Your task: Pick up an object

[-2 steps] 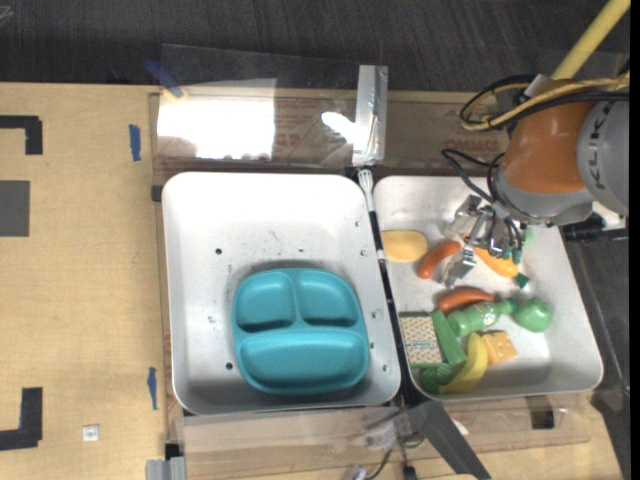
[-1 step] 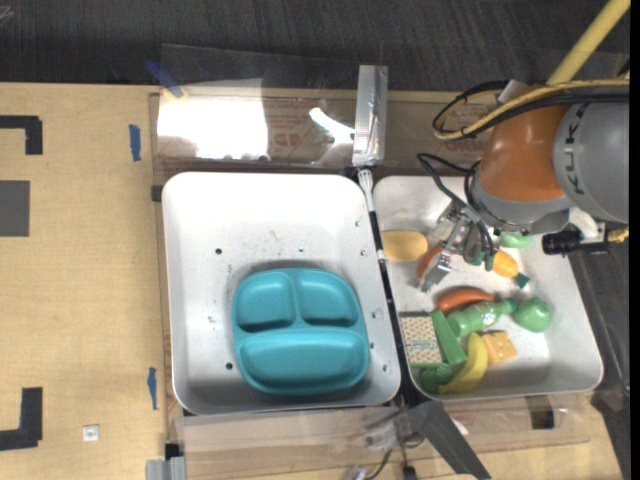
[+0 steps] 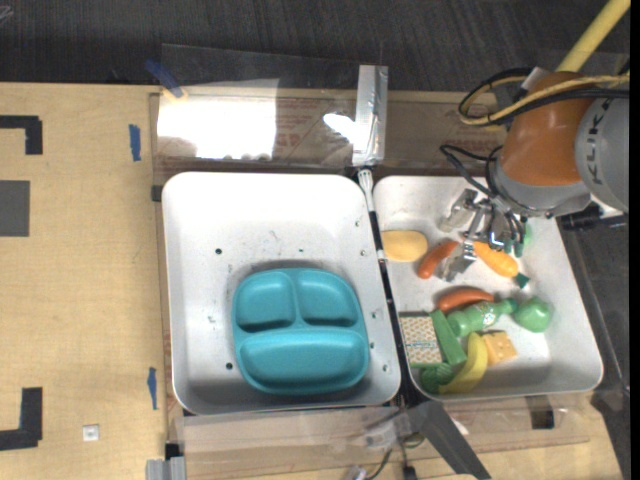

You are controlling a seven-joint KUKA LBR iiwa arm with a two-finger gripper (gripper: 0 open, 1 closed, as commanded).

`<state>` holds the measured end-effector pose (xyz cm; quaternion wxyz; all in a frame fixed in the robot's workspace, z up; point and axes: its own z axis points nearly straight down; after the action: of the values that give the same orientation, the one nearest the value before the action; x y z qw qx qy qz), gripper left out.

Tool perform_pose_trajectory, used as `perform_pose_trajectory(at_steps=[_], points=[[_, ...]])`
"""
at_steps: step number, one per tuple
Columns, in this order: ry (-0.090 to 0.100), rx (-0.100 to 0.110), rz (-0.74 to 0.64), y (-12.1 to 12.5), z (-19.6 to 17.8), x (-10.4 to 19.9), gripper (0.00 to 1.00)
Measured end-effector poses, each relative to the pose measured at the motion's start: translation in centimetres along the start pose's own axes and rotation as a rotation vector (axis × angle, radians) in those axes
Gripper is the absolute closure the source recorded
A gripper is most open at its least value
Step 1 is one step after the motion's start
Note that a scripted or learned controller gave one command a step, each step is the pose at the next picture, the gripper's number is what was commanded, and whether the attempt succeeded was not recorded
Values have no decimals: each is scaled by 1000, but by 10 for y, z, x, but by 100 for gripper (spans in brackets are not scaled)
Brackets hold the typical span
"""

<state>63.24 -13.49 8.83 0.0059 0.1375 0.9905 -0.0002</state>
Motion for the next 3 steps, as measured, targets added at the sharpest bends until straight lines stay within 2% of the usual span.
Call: perform_pose_trajectory(at_steps=[1,2,3], points=[[1,1,-180,-56,1,-15,0],[-14,0,-179,-55,-14,-19,100],[-2,-3,-369,34,-91,14,100]])
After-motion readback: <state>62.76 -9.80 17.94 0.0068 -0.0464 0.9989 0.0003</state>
